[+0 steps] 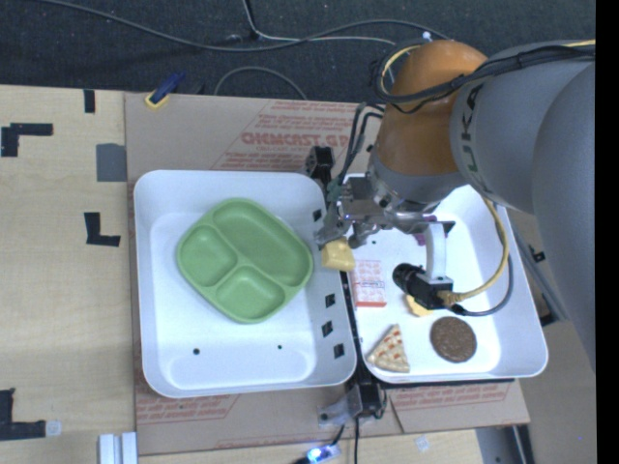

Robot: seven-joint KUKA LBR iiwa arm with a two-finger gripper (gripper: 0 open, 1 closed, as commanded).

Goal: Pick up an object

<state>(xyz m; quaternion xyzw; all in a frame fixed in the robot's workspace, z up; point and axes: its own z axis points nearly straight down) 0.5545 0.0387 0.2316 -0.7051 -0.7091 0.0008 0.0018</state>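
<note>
Cheese, a pale yellow wedge, hangs pinched between the gripper fingers, right over the wall between the bins, just right of the green tray. Judged from that, the grasp is made and the lift is in hand. Next comes a steady rise, keeping the pinch from slipping.

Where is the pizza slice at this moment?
The pizza slice lies in the right bin, near its front left corner, just left of the round brown cookie.
</note>
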